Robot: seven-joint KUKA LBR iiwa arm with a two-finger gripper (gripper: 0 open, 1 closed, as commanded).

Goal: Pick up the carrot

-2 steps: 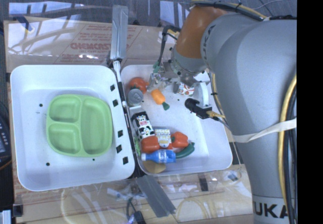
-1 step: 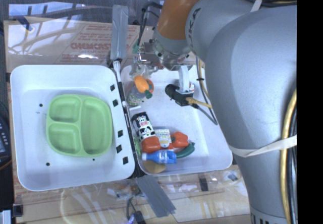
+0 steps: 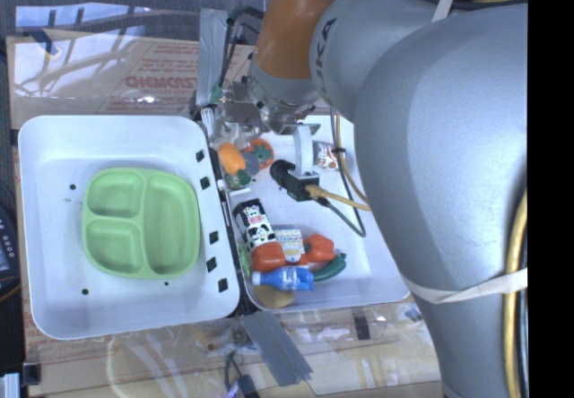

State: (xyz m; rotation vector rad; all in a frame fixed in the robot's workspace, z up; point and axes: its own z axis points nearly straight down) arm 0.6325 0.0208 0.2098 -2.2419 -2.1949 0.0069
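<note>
In the right bin (image 3: 381, 284), carrot (image 3: 231, 159) just beside claw (image 3: 247, 141), claw's state unclear

The flat cardboard (image 3: 108, 73) behind the bins has red letters on it — they look like "CHEMCAST", but they are faint. The grey arm (image 3: 430, 118) has dark letters going down its side near the orange band (image 3: 296, 24) — too turned to read well.
</note>
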